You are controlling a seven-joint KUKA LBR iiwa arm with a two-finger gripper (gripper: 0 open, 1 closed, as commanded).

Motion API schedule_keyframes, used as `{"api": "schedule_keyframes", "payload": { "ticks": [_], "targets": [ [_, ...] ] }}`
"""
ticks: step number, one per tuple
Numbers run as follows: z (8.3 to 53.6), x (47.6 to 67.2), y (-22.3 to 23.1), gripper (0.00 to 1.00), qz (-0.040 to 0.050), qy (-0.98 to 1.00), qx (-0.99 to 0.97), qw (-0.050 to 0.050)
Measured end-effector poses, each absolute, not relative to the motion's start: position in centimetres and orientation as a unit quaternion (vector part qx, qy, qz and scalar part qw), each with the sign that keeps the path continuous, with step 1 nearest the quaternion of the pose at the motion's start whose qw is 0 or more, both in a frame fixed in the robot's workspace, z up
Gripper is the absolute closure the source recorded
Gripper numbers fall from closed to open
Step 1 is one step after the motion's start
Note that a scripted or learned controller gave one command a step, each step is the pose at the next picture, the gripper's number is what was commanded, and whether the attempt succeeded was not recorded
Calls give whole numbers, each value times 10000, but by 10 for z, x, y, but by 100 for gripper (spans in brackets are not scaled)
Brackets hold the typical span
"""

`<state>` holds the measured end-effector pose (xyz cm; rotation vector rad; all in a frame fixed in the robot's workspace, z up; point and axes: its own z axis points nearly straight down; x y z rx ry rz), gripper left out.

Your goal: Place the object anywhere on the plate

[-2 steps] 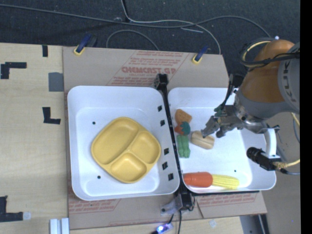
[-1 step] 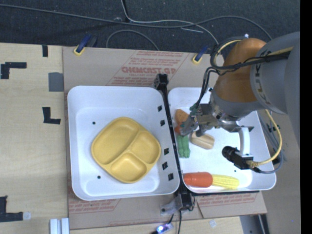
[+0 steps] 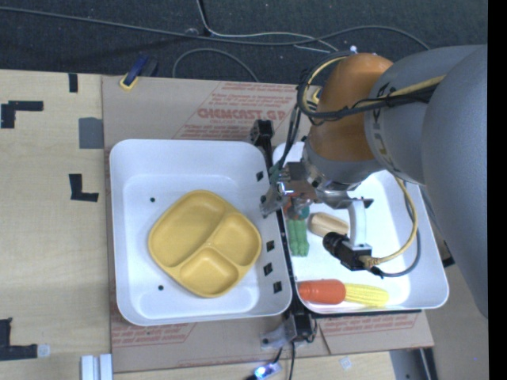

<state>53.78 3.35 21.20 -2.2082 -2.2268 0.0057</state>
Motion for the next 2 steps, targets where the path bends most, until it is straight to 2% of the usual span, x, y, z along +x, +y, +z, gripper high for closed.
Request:
{"api": "schedule_keyframes", "payload": {
  "ticks": [1, 2],
  "targets": [
    [203, 543, 90, 100, 26, -7097, -7045, 25],
    [207, 557, 132, 100, 22, -7093, -7049, 19]
  ]
}}
